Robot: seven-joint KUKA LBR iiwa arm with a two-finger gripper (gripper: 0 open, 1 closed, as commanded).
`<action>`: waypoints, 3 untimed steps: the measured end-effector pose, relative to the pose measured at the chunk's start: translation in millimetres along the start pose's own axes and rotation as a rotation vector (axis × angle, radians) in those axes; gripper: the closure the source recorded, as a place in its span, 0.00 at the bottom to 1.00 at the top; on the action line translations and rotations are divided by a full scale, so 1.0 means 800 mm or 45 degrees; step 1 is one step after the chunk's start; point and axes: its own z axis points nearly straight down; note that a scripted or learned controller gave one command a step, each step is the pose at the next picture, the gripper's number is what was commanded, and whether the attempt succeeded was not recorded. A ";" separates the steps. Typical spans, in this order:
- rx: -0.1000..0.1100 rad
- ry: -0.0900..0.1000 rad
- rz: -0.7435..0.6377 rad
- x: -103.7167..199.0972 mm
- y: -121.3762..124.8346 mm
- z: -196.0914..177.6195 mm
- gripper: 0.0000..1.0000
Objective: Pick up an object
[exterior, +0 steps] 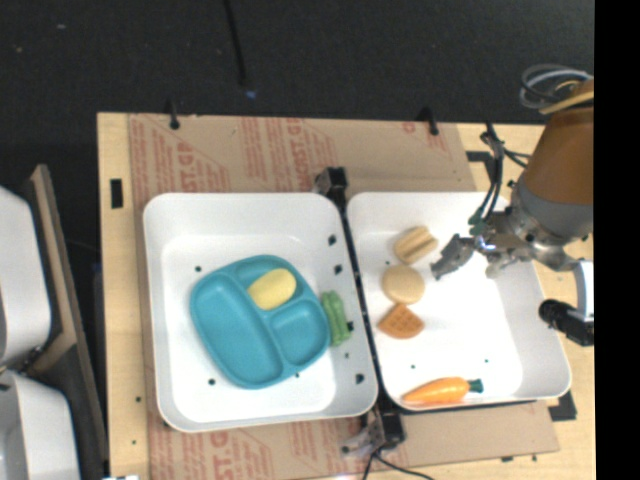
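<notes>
table (250,148) carries two white bins side by side. left bin (170,268) holds a blue divided tray (235,338) w/ a pale yellow piece (271,289) sitting in its upper compartment; a small green item (335,318) lies just beside the tray's right edge, near the wall between the bins.

right bin (510,338) holds four food toys: a tan bun-like piece (414,243) toward the bin's far left part, a round beige piece (404,285) just below it, an orange-brown waffle-like piece (401,322) below that one, close but can't tell if touching, and an orange carrot (437,391) w/ a green tip lying along the near edge of the bin.

the arm (560,158) comes in from the table's right side, orange band above a grey wrist. the jaws (452,256) hang over the right bin, pointing left, just beside the tan bun-like piece and near the round beige one. whether the jaws are spread or pressed together can't be told from this angle; nothing is seen between them. all four toys rest on the bin floor.
</notes>
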 end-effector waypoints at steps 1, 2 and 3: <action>-0.010 -0.001 -0.001 0.000 0.002 -0.005 0.00; -0.005 0.000 -0.001 0.000 -0.005 0.050 0.00; -0.003 0.000 0.000 -0.006 -0.017 0.120 0.00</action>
